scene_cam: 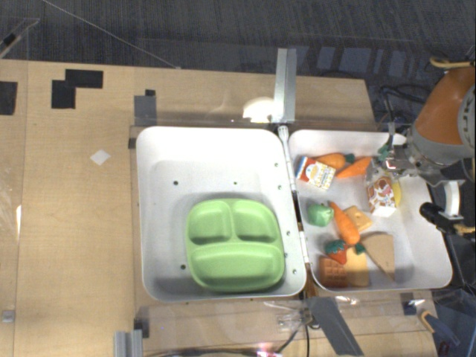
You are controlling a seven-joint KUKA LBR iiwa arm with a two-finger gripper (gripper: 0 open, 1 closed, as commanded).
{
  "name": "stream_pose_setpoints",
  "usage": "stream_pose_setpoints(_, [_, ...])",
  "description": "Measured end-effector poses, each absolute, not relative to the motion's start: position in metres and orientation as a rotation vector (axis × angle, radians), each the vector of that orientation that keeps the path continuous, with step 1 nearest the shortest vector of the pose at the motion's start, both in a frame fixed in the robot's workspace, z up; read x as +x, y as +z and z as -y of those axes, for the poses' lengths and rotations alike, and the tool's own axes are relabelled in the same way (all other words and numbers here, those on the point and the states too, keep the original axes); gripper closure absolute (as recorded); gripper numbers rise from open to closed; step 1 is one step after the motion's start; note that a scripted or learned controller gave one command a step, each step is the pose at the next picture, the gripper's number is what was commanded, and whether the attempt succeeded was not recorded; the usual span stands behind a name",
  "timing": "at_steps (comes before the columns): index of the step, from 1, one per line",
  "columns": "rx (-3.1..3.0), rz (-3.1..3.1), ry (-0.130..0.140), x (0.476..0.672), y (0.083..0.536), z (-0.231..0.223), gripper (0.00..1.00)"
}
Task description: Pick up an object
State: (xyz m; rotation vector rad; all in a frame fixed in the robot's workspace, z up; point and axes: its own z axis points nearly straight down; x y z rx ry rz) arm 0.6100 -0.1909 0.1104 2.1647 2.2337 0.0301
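Toy foods are seen heaped in the right bin [439, 270], the one nearer the arm. A small white carton [316, 174] with an orange and yellow print lies near the divider, with an orange carrot [352, 169] just beside it. A green pepper-like piece [320, 215] is found below these, and a second carrot [345, 227] with a green top lies slantwise next to it. A tan wedge [381, 252] and a brown waffle-like slab [343, 272] rest toward the near wall. A white packet [381, 195] with red spots is placed close under the tool [393, 162]. The tool is held over the bin's far right corner; how far it is spread cannot be told, and nothing is seen gripped in it. A green divided plate [235, 244] sits in the left bin [160, 169] on the bench [67, 222].
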Motion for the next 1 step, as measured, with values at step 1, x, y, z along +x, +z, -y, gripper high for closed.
stream_pose_setpoints(1, [2.198,-2.239,0.007,0.6085,0.1898,0.0933,1.00])
